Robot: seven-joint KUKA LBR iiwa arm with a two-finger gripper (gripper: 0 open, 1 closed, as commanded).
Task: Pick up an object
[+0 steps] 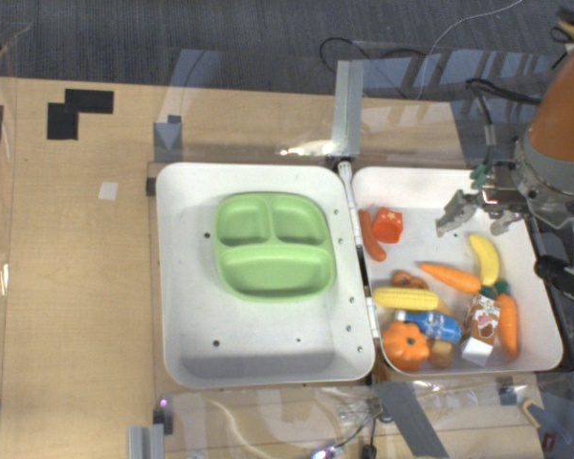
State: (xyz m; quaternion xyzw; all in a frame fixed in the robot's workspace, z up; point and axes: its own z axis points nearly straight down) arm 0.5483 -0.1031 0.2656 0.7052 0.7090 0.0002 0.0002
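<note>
Tool open, fingers spread, nothing between them, hovering over right bin just above banana; carrot and corn lie nearby; green tray in left bin

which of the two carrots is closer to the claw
The carrot lying across the middle of the right bin, just left of the banana. The other carrot lies lengthwise by the bin's right wall, farther below the claw.
</note>
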